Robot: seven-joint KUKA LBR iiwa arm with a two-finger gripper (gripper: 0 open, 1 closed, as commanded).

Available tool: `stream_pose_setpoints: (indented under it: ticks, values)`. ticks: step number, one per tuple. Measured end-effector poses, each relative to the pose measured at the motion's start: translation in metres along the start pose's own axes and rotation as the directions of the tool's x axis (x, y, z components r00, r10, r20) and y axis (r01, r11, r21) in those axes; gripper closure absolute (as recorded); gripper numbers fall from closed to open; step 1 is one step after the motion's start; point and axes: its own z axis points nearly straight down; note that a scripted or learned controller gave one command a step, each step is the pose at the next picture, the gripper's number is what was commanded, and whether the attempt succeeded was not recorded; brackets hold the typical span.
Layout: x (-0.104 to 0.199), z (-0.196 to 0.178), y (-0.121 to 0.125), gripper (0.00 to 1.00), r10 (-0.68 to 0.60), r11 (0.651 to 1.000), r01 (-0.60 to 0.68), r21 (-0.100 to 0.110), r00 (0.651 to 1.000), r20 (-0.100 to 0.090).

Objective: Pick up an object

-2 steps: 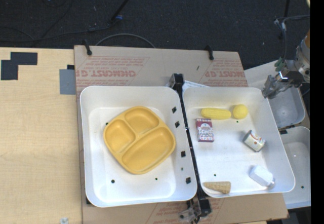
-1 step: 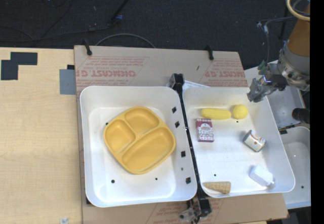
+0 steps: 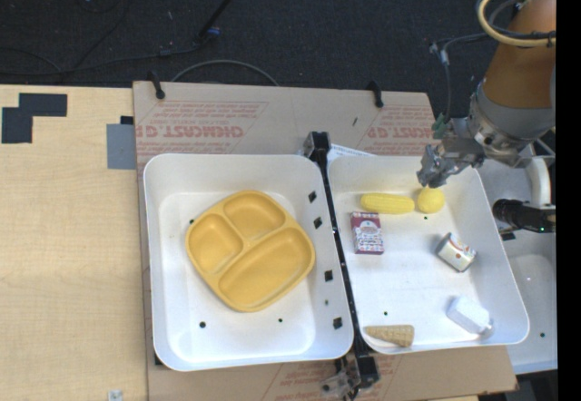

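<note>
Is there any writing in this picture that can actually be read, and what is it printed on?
"CHEMCRZT, G AP..." roughly, in red, upside down on the cardboard sheet behind the bins; the letters are blurred, so this reading is unsure.
More red print on the cardboard's right part: too blurred to read.
Small red box in the right bin: a printed face, too small to read.
</note>
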Motion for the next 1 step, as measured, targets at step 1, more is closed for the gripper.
stream_pose_setpoints:
  ticks: [1]
  values:
    - [0.0469, 0.0122, 0.0041, 1.00, 0.000, 1.000, 0.000, 0.000, 1.000, 0.000]
